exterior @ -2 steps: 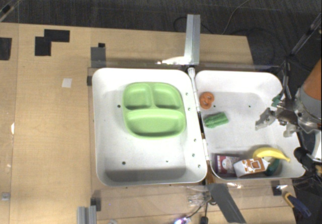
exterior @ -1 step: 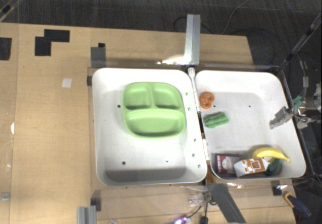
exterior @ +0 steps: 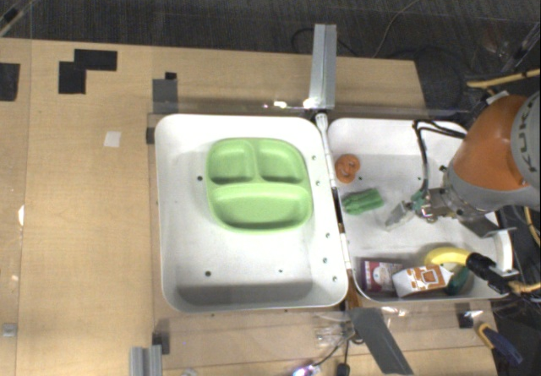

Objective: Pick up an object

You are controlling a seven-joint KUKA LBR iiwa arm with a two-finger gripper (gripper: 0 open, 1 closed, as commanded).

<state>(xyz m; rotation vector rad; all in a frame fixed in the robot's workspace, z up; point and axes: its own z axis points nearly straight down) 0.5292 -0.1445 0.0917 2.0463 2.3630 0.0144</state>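
Claw [exterior: 404, 212]: two grey fingers spread apart, nothing between them, poised over the bare floor of the right bin [exterior: 385, 146]; it extends leftward from the grey wrist and the orange band of the arm [exterior: 499, 150].

Green object [exterior: 362, 201]: small, oblong, lying just left of the claw tips, slightly above them in the view, apart from the fingers.

Orange round object [exterior: 347, 166]: farther up and left of the claw, near the bin's left wall.

Yellow banana-like item [exterior: 446, 258]: below and right of the claw, along the bin's near wall.

Carton with dark and white print [exterior: 404, 278]: directly below the claw, lying flat against the near wall; a dark green item [exterior: 461, 283] sits at its right end.

Left bin [exterior: 182, 197]: well to the claw's left, holding a green divided plate [exterior: 258, 182] with three compartments.

Counter [exterior: 76, 222]: pale wood, carrying both bins.
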